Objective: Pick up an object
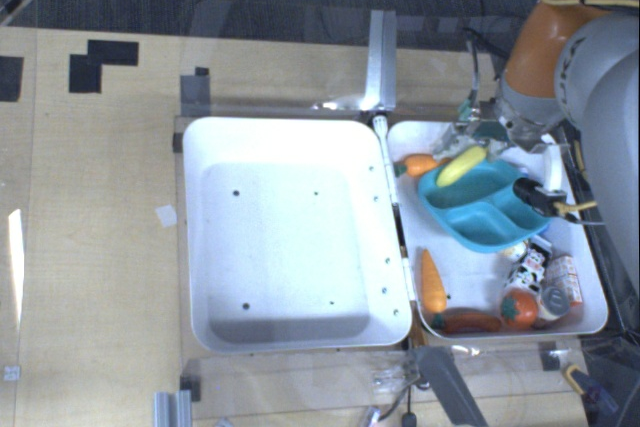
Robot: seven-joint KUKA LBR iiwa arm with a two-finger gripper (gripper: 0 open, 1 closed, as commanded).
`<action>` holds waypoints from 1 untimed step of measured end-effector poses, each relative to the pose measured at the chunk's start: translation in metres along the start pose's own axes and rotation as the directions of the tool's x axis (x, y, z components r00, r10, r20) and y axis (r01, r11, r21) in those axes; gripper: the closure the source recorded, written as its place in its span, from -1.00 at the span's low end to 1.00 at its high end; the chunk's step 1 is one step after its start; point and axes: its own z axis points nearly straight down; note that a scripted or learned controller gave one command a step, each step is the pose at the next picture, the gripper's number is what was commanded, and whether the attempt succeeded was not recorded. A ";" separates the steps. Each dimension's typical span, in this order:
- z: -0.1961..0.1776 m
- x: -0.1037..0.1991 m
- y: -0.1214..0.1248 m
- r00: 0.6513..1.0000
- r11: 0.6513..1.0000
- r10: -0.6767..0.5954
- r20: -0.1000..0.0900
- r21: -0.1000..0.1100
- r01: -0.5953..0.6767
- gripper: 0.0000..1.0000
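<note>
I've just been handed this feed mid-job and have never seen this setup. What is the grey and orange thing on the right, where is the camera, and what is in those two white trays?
The camera is fixed above the bench and looks down at a slant. The grey shape with the orange band is a robot arm reaching in from the right. Its grasping end sits over the far end of the right bin; whether it holds anything cannot be told. That bin holds a blue divided dish with a yellow banana-like piece on its rim, a carrot, a second orange piece, a brown sausage shape, a tomato-like ball and a small can. The left bin shows only its white floor.
</note>
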 end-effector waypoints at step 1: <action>-0.012 0.002 0.003 1.000 1.000 -0.007 0.000 -0.006 0.007 1.00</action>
